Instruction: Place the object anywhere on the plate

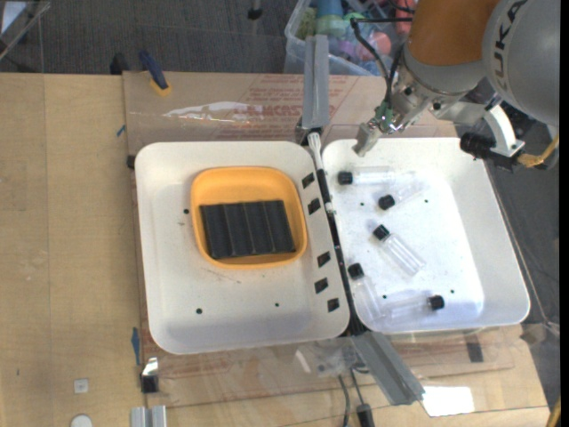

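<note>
Pincer (367, 138), grip unclear, above right bin (462, 238) strewn with clear vials (397, 249).

You look down from one fixed camera set above the pale wooden worktop (62, 238), tilted so the far edge and the dark floor beyond it sit at the top of your view. It stands far enough back to take in both shallow white plastic bins (169, 318) whole, side by side, with worktop showing left of them and in front of them. The grey arm with the orange band (453, 16) comes in over the bins from your upper right.
</note>
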You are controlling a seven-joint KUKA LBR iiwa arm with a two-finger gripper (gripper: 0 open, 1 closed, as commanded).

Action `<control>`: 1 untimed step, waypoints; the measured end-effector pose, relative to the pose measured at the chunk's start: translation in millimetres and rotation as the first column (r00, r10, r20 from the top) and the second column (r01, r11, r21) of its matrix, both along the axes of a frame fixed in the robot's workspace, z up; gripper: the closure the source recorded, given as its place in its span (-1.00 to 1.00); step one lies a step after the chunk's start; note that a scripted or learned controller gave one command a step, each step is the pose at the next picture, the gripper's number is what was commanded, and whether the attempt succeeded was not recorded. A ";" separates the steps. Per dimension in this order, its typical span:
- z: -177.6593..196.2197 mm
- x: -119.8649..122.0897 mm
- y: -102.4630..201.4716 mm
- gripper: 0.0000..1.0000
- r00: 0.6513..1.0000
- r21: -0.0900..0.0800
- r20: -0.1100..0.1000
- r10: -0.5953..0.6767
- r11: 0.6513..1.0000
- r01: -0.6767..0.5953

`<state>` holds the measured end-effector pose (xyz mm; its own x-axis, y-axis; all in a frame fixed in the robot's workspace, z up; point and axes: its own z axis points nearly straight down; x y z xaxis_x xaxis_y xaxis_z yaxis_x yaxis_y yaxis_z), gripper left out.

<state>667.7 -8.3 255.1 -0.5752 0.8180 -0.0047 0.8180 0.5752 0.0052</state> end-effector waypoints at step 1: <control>27.0 0.0 -17.7 1.00 0.969 -0.001 0.000 0.246 0.969 -0.246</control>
